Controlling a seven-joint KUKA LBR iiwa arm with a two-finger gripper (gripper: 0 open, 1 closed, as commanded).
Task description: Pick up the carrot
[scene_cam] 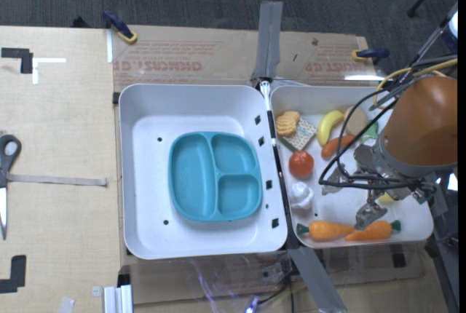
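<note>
In the camera view, you see the gripper (371,215) low inside the right bin (419,235), near its front wall, at about 5 o'clock of the picture. It hangs just above two carrots that lie end to end along that wall: one carrot (331,230) toward the bin's left, and a second carrot (373,231) directly under the fingers (364,218). The fingers point down and a little to 7 o'clock; whether they are open or closed I cannot tell, because the wrist and the black cables (349,177) cover part of them. Nothing shows between them, so you should treat the carrot as not yet held.

To do this step well, choose the second carrot, because it is the nearer one. I judge that the grasp should cross the short width of the carrot, not its length, so turn the wrist until the fingers stand at 12 and 6 o'clock to it. The front wall is just beside the carrot at 6 o'clock, so one finger may hit the rim; come down straight and slowly. The first carrot touches or almost touches the target at 9 o'clock, so grasp toward the thick middle, away from that end.

The tomato (301,162), the banana (330,124) and the cracker (288,122) lie toward 11 o'clock, well apart. The teal plate (216,177) is in the left bin (138,180).
</note>
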